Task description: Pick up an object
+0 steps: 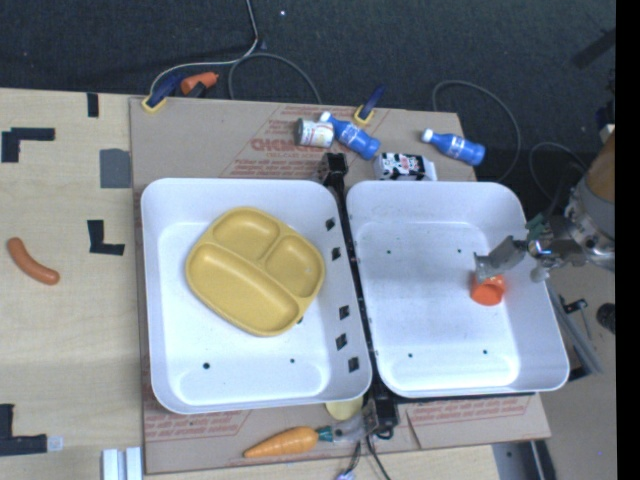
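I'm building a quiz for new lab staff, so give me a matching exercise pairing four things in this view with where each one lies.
Things:
1. yellow divided plate
2. small orange object
3. toy carrot
4. toy sausage

Places:
A. on the wooden bench, far left of the view
B. in the left bin
C. on the cardboard, below the bins
D. in the right bin, near the gripper

Pairs: 1-B, 2-D, 3-C, 4-A

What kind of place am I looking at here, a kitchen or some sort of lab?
Most likely a robot grasping test bench, not a kitchen. Two white bins sit clamped on a cardboard sheet, a gripper reaches over a small orange object, and toy food such as a plastic carrot lies around.
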Controlling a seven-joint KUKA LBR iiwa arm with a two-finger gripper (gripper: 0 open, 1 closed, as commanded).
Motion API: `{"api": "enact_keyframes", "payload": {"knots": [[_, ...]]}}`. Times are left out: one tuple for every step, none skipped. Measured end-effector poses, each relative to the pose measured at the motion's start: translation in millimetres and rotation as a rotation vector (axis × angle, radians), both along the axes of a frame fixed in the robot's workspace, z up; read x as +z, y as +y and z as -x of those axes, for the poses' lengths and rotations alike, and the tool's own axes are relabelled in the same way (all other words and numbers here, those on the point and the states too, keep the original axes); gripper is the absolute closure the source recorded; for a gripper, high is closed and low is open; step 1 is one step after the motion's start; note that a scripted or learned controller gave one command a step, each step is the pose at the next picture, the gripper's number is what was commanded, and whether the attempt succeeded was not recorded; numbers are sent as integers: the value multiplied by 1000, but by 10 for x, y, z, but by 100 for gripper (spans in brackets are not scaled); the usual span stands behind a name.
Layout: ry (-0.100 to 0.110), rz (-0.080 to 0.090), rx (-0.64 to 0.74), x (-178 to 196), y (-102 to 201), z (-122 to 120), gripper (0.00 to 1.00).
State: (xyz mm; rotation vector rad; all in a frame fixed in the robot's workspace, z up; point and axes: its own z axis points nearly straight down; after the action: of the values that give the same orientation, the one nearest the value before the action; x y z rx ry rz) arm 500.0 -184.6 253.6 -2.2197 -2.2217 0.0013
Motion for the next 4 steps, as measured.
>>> {"api": "enact_keyframes", "payload": {"knots": [[6,0,-2,-982,-398,-392,0],[-15,8,0,-1523,-387,-617,0],[-6,3,-1,-768,-398,-166,0],[-5,4,-1,-1698,-367,-223,0]]}}
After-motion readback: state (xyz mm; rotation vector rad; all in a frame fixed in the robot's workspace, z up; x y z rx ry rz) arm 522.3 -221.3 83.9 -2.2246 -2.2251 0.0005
